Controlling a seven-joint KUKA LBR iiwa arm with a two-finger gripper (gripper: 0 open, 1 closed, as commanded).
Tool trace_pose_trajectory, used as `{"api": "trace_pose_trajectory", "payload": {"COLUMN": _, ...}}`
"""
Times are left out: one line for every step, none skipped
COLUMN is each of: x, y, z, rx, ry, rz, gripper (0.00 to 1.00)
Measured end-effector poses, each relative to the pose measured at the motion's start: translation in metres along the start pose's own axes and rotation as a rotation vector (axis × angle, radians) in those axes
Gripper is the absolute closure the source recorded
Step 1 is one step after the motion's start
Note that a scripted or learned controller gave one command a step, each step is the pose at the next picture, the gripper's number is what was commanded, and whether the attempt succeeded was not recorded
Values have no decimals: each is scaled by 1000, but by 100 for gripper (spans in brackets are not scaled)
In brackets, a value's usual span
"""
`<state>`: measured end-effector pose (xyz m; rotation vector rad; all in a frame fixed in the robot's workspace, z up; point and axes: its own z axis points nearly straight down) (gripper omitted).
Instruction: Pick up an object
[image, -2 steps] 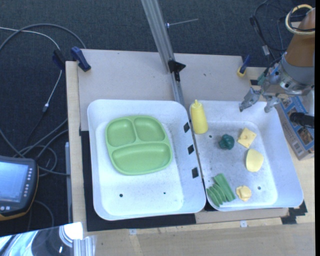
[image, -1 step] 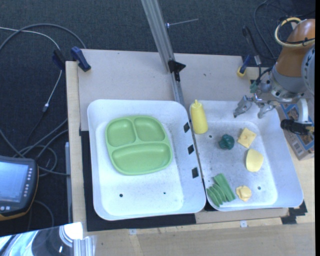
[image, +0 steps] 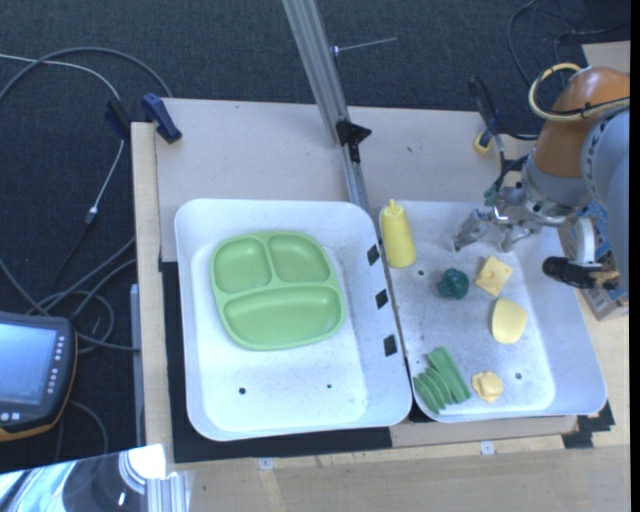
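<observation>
showing, nearest, green pea pods (image: 441, 378) and a small yellow piece (image: 487, 385) in the right bin (image: 570, 385); beyond, the yellow wedge (image: 493, 275), its long axis running diagonally, lying flat. farthest, the gripper (image: 492, 231), fingers spread, empty. risk: closing beside the wedge could nudge it toward the dark green lump (image: 453, 284).

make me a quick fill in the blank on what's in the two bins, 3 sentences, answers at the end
1. The green divided plate lies in the ____ bin.
2. The mustard bottle in the right bin is coloured ____.
3. The gripper hovers above the ____ bin, near the dark green piece.

Missing words: left; yellow; right
</observation>
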<state>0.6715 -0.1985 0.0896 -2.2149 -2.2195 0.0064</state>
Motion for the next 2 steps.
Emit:
{"api": "trace_pose_trajectory", "payload": {"x": -1, "y": 2, "z": -16, "rx": -8, "ry": -4, "rz": -1, "gripper": 100}}
{"api": "trace_pose_trajectory", "payload": {"x": -6, "y": 6, "z": -81, "rx": -17, "ry": -5, "rz": 1, "gripper": 100}}
